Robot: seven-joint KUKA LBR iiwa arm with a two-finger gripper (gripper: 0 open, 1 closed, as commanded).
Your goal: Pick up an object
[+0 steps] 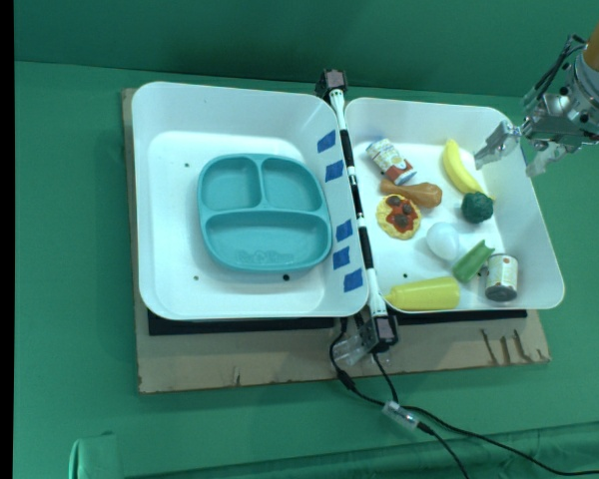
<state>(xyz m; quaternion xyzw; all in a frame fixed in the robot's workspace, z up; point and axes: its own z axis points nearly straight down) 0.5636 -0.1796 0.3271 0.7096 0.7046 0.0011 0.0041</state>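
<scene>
My gripper [516,152] hangs open over the right bin's [524,223] far right corner, its fingers spread with nothing between them. Just left of it lies a yellow banana [459,167], and below that a dark green broccoli [477,207]. Further in the bin are a small can with a red label [388,155], a chicken drumstick [413,191], a pizza slice [399,217], a white egg-like piece [443,239], a green pepper [471,260], a yellow corn cob [423,293] and a tin can [500,277].
The left bin [170,128] holds a teal divided plate [264,213]. A divider with blue tape [347,198] runs between the bins. Cables [409,422] trail over the green cloth in front.
</scene>
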